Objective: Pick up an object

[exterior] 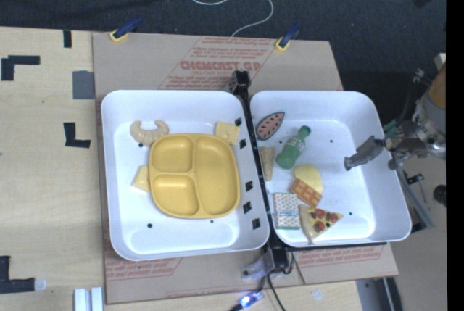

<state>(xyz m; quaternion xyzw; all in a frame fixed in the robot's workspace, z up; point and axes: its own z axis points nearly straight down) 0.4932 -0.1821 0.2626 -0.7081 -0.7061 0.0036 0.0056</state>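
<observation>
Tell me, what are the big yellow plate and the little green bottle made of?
The yellow plate looks like smooth moulded plastic: one even colour, rounded compartments, a soft sheen. The green bottle is probably plastic too, a toy by its size, with a glossy green body; it is too small to be sure.

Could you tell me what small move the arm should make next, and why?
Probably slide the gripper further left, over the toys. It sits at the right bin's right side above bare floor, while the green bottle and yellow piece lie to its left.
</observation>
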